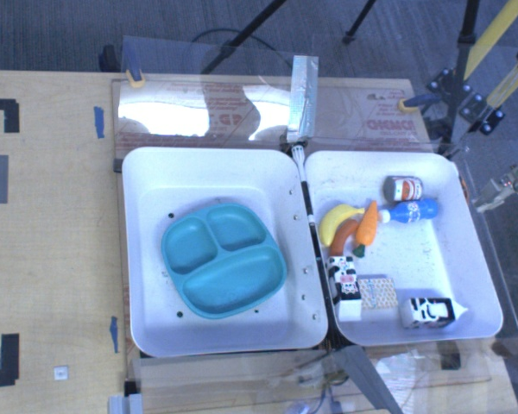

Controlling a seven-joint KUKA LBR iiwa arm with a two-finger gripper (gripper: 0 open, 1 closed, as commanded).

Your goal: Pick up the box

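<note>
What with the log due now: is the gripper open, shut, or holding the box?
Gripper: cannot be told from this picture.
The box lies in the right bin, with nothing gripping it.

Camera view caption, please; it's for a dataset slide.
Blue divided plate in the left bin; banana, carrot, can, bottle and patterned box in the right bin.

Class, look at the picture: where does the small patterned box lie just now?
The box lies in the right bin, near its front edge, between the cow-patterned carton on its left and the black-and-white carton on its right.
</note>
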